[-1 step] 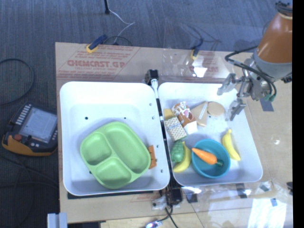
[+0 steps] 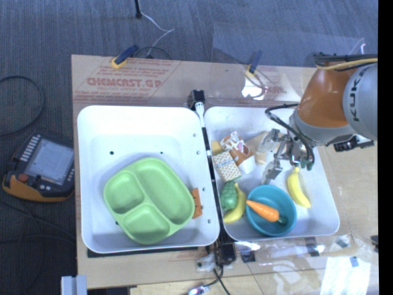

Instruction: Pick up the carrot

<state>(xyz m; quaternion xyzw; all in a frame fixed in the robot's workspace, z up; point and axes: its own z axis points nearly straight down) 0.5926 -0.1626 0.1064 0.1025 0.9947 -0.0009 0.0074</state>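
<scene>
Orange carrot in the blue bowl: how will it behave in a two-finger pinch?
The orange carrot looks like a smooth tapered toy, so probably stiff and light, though it may slip toward its thin end. It lies across the round blue bowl, likely to roll or pivot if nudged. The gripper is above the bowl, apart from it.

carrot (image 2: 264, 210): I am seeing orange, with a green tip at one end.
bowl (image 2: 284, 200): I am reading it as bright blue.
divided plate (image 2: 147, 199): light green is showing all over.
bins (image 2: 123, 123): both are looking plain white.
bananas (image 2: 298, 188): I am seeing yellow on both.
round vegetable (image 2: 229, 196): dark green is showing.
cracker-like block (image 2: 225, 166): I am making out a tan chequered pattern.
arm (image 2: 325, 100): orange is showing beside grey.
pendant (image 2: 43, 168): I am seeing a grey screen on an orange and black body.
floor (image 2: 61, 23): dark blue-grey ribbing is running across it.
board (image 2: 129, 82): tan with faded red lettering.
</scene>
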